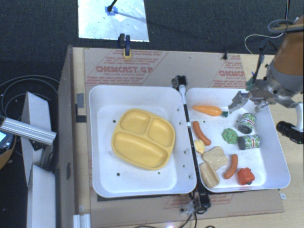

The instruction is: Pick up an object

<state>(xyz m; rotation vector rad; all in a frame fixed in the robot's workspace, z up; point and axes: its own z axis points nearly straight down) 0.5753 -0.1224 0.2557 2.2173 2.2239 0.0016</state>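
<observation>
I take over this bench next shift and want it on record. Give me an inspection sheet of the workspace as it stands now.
Surface: two white bins side by side, left bin, right bin, on a cardboard sheet.
Job's things: in the right bin, a carrot, two sausages, two cans, broccoli, bread, a red pepper.
Clutter: yellow divided plate in the left bin.
Grippers: tool over the right bin's far edge, holding nothing.
Cables: black loops at left; white wire by the arm.
Surroundings: dark carpet, metal plate.
</observation>
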